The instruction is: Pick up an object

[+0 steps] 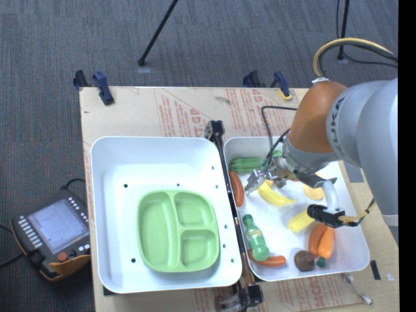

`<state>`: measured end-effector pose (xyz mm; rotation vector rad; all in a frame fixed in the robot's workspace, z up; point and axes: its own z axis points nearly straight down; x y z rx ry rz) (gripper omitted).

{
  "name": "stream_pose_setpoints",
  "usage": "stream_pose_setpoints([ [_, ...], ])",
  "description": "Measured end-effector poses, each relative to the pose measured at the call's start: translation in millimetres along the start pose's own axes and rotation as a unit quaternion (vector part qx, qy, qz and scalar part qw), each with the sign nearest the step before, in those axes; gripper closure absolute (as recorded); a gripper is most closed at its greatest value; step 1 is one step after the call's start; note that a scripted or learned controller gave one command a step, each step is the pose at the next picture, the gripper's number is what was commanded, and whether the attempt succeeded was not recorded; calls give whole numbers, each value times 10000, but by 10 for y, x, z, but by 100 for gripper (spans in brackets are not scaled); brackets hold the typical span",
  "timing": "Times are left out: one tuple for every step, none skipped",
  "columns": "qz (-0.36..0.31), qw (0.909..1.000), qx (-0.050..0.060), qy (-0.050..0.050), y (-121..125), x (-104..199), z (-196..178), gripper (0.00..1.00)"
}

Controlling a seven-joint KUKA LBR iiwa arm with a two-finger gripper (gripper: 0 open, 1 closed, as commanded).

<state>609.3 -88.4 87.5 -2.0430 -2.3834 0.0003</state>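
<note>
Two white bins [104, 174], one green tray [177, 229], one bottle [255, 238], end effector [268, 178] grip indiscernible

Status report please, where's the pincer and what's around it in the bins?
Pincer low in right bin, finger state unclear. Nothing seen held. Banana just beside it, cucumber and sausage close. Green tray alone in left bin.

Both white bins [104, 174] on the bench [162, 109] are viewed from one fixed overhead camera, angled downward at moderate distance.
</note>
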Motion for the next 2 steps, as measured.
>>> stream_pose_setpoints([
  [13,10000,6,6,-2,-6,-98,100],
  [-2649,9643,-8,-9,41,684,-1003,100],
])
